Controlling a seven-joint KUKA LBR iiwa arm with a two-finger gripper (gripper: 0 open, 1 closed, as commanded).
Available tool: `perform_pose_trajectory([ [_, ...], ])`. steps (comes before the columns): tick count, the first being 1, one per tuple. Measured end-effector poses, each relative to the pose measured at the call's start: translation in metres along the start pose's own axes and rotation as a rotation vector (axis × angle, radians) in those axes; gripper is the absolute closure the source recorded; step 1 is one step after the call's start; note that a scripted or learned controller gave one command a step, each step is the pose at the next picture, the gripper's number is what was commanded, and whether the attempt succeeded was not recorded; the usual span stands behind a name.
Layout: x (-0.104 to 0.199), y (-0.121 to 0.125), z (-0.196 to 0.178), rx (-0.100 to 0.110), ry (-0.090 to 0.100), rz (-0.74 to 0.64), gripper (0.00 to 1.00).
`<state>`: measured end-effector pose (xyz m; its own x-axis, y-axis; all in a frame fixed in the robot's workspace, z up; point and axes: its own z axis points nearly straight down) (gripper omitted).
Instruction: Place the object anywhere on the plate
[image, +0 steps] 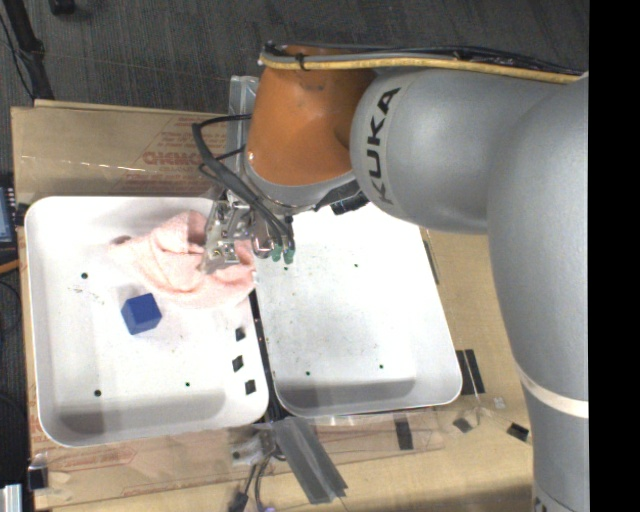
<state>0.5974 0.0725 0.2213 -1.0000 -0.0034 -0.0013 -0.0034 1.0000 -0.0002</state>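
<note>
A blue cube (141, 313) sits on the floor of the left bin (60, 400), roughly at its middle and toward the left, resting flat and apart from everything else. Just above and to its right lies a crumpled pink cloth (185, 262), spread across the upper right part of the same bin and reaching almost to the wall that the two bins share. The gripper (222, 250) hangs over the right edge of that cloth, its metal fingers pointing down at the fabric; they look close to or touching the cloth, but whether they are spread, pressed together or pinching a fold cannot be told from this slanted view. Black cables loop from the wrist down beside the tool. Above it the orange band (300, 110) and the broad grey arm (480, 120) come in from the right, covering the upper part of the right bin (350, 330). That bin's speckled white floor shows below the arm. Both bins rest on a cardboard-covered bench (120, 150), with strips of dark tape near the front edge.
</note>
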Motion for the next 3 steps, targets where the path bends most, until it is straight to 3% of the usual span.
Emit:
perform_pose_trajectory([
  [2,-0.036,0.095,-0.008,0.001,0.000,-0.004,1.00],
  [3,-0.036,0.095,-0.008,0.001,0.000,-0.004,0.00],
])
